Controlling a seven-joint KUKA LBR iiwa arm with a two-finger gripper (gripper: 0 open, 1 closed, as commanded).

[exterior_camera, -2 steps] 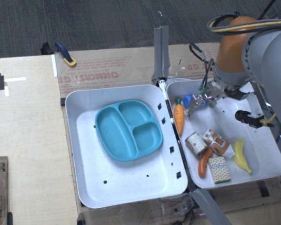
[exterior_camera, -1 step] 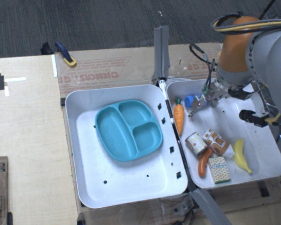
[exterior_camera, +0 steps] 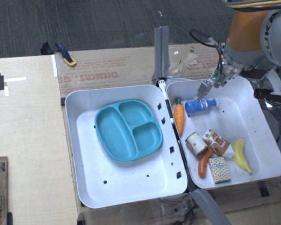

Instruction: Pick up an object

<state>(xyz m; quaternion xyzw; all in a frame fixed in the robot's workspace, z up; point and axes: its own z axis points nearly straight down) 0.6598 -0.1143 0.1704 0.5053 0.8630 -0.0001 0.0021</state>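
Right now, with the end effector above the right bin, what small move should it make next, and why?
Probably a short descent onto the blue bottle. The end effector hangs just above the bottle's middle in the right bin, with nothing seen in its grip. The bottle lies on its side, apart from the carrot to its left, so there looks to be room around it.
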